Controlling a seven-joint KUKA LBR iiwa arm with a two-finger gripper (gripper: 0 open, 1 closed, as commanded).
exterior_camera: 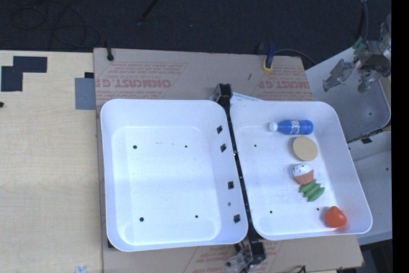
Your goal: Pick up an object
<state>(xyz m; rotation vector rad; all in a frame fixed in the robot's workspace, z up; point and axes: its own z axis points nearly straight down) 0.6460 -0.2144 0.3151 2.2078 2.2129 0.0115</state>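
Surface: a light wood top [45, 156] at 9 o'clock, with a brown cardboard sheet [192, 77] (printed lettering, upside down) laid over it under both bins. Dark patches [25, 70] and a grey square [84, 93] sat on the wood near the sheet's 10 o'clock corner. Behind the surface, toward 12 o'clock, the floor [192, 3] was dark, with cables trailing across it.

Left bin [112, 137]: white, small dark dots on its base. Right bin [348, 156]: touching the left along a black clipped seam [233, 163].

Objects, all in the right bin along its 3 o'clock side, top to bottom: blue bottle [294, 127] lying on its side, round tan disc [305, 149] just beside it, small white-and-orange piece [303, 173], green piece [312, 191] touching or nearly so, red-orange object [335, 217] at the 5 o'clock corner.

Hand [358, 73]: at 2 o'clock, outside the bins, above a grey plate [364, 112]. Whether released or clenched, cannot tell (too small, cluttered). Nothing visibly between its fingers.
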